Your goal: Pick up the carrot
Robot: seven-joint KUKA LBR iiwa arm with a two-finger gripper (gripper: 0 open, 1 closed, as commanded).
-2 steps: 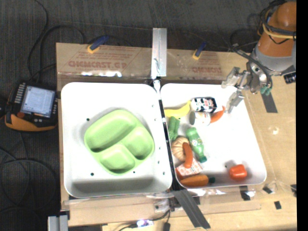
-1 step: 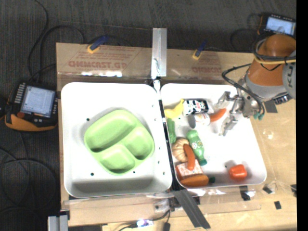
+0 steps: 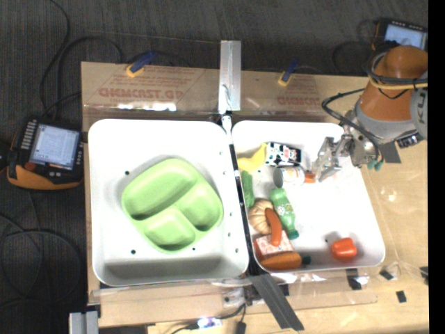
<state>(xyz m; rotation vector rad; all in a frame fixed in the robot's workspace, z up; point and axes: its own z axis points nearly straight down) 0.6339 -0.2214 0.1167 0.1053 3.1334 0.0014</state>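
The gripper (image 3: 328, 160) is hanging over the upper right part of the right bin (image 3: 361, 207), and whether it is clenched or released cannot be told. Just to its left a small white-and-orange item is lying, then a black-and-white carton (image 3: 283, 154) whose print is too small to read. Farther off, down and left of the tool, the carrot (image 3: 281, 261) is lying along the bin's bottom edge, beside a hot dog (image 3: 273, 228), a green bottle (image 3: 284, 213) and a bun (image 3: 259, 216); an orange pepper (image 3: 343, 248) is sitting below the tool, with bare white floor between. Farthest left, the left bin (image 3: 111, 145) is holding a green divided plate (image 3: 172, 204). Faint mirrored lettering is showing on the bench board (image 3: 139, 92) beyond.
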